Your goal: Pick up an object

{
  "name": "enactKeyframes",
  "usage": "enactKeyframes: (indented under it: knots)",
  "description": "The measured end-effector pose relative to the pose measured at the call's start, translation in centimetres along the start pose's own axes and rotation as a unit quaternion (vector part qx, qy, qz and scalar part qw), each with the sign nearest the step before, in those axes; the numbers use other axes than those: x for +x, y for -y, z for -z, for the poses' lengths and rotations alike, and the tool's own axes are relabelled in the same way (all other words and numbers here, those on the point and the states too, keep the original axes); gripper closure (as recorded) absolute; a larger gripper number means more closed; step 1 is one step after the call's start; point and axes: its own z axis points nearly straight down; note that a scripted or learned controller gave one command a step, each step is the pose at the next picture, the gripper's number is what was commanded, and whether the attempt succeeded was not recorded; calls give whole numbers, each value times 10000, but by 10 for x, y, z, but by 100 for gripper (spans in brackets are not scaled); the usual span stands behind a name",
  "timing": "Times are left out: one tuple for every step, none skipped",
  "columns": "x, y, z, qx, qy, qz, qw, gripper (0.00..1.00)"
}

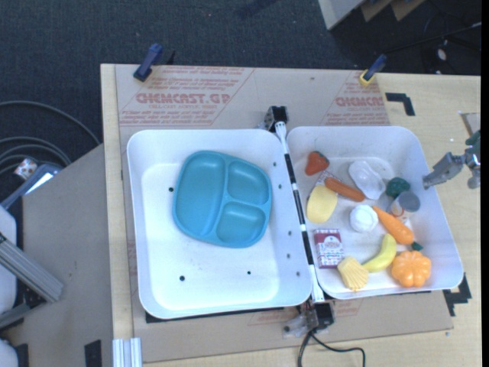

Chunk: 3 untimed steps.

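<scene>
Toy foods heaped in the right bin (435,205): orange pumpkin (411,268), banana (380,254), two carrots (395,225), yellow lemon (322,203), red strawberry (316,162), corn (351,273), small red box (328,248) lying flat

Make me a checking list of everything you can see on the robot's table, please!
Surface: bench with two white bins, left bin and right bin.
Job's things: right bin holds toy food: pumpkin, banana, two carrots, red box.
Clutter: blue divided plate in left bin.
Grippers: gripper at right edge, beside the right bin, holding nothing.
Cables: black cables on floor at left.
Surroundings: dark carpet.
</scene>
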Motion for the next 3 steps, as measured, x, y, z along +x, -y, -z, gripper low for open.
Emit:
enactKeyframes:
  knots:
    - [3, -34, -188, 33, -53, 18, 10000, 0]
    - [0, -35, -177, 6, -16, 5, 10000, 100]
    - [86, -44, -123, -5, -5, 7, 10000, 100]
